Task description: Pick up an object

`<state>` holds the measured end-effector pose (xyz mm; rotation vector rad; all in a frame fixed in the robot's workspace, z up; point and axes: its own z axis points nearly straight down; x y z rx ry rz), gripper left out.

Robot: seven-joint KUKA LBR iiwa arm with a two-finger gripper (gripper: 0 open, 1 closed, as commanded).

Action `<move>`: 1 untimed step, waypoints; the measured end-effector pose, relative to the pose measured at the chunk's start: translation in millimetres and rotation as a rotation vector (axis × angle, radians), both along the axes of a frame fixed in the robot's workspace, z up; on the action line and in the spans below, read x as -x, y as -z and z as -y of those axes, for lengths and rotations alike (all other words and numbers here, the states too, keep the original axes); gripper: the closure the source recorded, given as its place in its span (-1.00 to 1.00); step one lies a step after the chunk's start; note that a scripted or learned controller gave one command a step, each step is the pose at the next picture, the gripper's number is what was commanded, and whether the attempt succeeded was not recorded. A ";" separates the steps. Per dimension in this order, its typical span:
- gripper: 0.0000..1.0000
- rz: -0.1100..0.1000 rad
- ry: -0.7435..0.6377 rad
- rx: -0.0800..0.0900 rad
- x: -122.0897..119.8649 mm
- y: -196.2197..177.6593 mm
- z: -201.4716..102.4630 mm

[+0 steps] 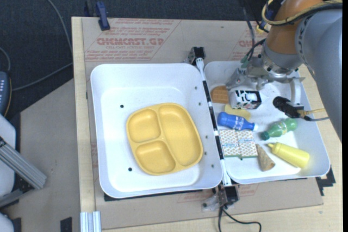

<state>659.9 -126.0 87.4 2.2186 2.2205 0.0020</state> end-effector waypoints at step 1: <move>-1.00 -0.004 0.002 0.000 59.9 2.7 58.4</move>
